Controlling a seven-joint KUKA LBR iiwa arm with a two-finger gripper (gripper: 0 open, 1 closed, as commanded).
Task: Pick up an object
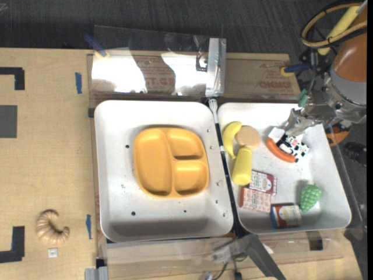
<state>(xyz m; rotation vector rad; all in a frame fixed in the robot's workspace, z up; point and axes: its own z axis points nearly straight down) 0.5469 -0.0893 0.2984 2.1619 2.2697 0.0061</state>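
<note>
Cow toy (300, 150) lies just below claw (295, 128); claw's grip cannot be told.

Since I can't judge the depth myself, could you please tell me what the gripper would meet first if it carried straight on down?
Probably the small black-and-white cow toy lying against the orange carrot-shaped toy: the gripper hangs just above them in the right white bin. Its height above them is unclear.

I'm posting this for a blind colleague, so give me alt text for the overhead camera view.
A grey robot arm reaches in from the right, its gripper low over a black-and-white toy in the right bin, which also holds a banana, a can and other small items. The left bin holds a yellow divided tray.
</note>
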